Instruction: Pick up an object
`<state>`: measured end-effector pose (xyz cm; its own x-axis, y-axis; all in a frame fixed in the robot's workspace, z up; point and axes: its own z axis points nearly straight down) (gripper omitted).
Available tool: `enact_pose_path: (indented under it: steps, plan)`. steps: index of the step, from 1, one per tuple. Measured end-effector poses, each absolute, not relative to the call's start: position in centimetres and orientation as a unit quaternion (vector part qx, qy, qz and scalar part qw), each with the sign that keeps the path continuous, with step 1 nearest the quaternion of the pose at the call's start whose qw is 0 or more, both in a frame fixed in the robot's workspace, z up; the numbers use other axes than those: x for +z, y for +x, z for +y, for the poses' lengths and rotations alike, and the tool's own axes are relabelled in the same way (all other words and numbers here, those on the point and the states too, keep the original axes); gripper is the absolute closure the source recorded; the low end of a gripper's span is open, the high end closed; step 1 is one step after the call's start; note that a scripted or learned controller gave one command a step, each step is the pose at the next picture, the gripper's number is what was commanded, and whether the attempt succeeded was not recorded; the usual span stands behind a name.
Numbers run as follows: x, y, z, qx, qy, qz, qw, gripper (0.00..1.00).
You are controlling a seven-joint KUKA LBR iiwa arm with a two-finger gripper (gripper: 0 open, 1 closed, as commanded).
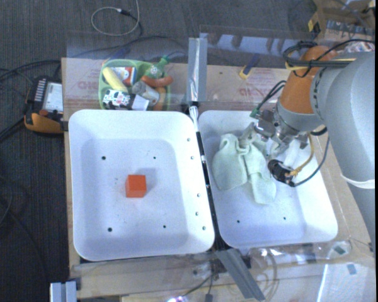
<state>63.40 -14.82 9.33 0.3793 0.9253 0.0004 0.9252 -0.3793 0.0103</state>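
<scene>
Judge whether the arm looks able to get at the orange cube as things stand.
Probably yes. The cube lies alone in the left bin, open from above; the tool is over the cloth in the right bin.

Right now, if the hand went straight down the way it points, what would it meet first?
Most likely the pale green cloth in the right bin: the hand is over the cloth's upper edge. From this slanted view, height above it is unclear.

One fixed camera above bench (75,68), looking down at slant on both bins (88,231) (arm (346,106) enters right).
</scene>
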Motion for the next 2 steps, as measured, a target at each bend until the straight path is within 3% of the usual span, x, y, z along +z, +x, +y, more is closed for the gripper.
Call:
enact_pose_path:
  steps: [1,2]
  plan:
    - [10.03,63.56,-14.54,0.0046,0.83,0.558,0.001,1.0]
    - [9.97,63.51,-14.56,0.0037,0.83,0.558,0.001,0.0]
